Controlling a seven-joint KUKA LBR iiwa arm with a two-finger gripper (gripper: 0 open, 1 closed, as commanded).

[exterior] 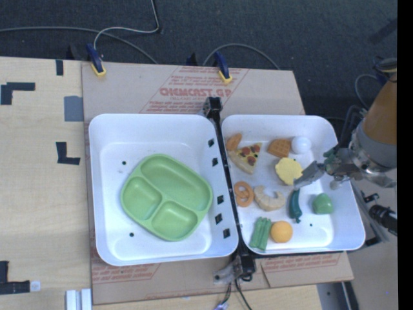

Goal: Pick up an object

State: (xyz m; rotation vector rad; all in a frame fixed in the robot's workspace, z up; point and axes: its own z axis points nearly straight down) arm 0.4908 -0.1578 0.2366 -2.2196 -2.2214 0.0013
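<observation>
The right white bin (335, 234) holds several toy foods: a pizza slice (247, 157), a brown biscuit (279, 148), a white ball (301, 144), a yellow piece (288, 170), a pretzel (243, 193), a beige piece (269, 199), a dark green pod (295, 204), a round green piece (322, 203), an orange ball (281, 231) and a green bundle (261, 233). My gripper (321, 178) hangs at the bin's right side, open, with nothing between its fingers. One fingertip (301, 180) lies just right of the yellow piece and above the dark green pod.
The left white bin (103, 147) holds a light green divided plate (166, 197). A black divider (222, 173) separates the bins. The grey arm with its orange band (386, 112) comes in over the right bin's right rim. Cables run across the dark floor behind the bench.
</observation>
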